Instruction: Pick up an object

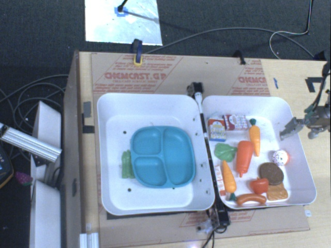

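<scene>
At the right edge of the frame the gripper hovers over the right bin's rim, its fingers spread apart with nothing between them. That bin, lower right, holds the toys: two small cartons with red print too small to read, a carrot, an orange pepper, a green leaf, a white ball, a brown patty, a tomato and a sausage. The left bin holds a blue tray (three compartments) with a green piece touching its left side. The cardboard under the bins carries red lettering, partly legible as "CHEMCAST".
</scene>
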